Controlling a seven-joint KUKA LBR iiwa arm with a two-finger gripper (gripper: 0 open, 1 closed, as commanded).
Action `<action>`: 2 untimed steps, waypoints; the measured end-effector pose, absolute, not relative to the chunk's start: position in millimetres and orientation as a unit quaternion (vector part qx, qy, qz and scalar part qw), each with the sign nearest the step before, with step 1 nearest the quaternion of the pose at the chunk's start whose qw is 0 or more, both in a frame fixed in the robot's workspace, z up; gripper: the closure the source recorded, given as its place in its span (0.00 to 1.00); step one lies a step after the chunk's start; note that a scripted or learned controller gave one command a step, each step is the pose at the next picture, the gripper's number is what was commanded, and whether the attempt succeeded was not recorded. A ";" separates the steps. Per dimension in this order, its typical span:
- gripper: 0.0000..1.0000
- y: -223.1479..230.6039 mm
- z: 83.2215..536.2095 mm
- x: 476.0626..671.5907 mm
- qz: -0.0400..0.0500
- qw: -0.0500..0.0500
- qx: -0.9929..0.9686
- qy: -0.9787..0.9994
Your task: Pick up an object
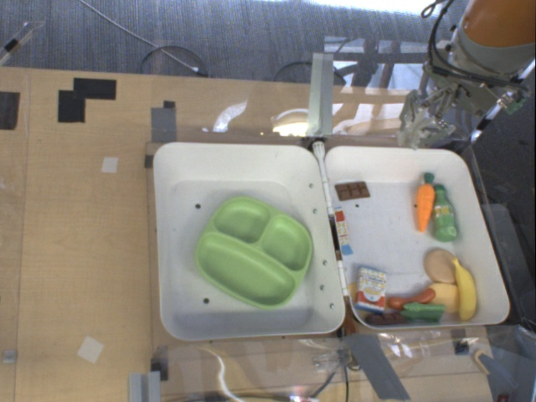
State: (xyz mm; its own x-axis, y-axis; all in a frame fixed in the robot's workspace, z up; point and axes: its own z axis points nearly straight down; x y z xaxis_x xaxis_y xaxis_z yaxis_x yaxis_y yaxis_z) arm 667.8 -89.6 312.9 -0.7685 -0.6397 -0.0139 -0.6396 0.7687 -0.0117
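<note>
Camera view: gripper (435, 115) above right bin (394, 170) rim, blurred; finger state indiscernible.

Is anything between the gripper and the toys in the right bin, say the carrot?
Nothing visible blocks it. The gripper hangs above the right bin's far rim, and the carrot lies exposed below it, touching only the green bottle on its right side. The bin floor between rim and carrot is bare.

The arm's broad orange band (501, 11) sits above a pale grey wrist ring (490, 57), with thin black cables (437, 15) looping alongside.
</note>
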 end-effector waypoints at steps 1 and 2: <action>1.00 -133.0 190.7 643.7 0.000 0.002 -0.509 0.861; 1.00 -181.3 165.3 604.4 -0.001 0.002 -0.715 0.699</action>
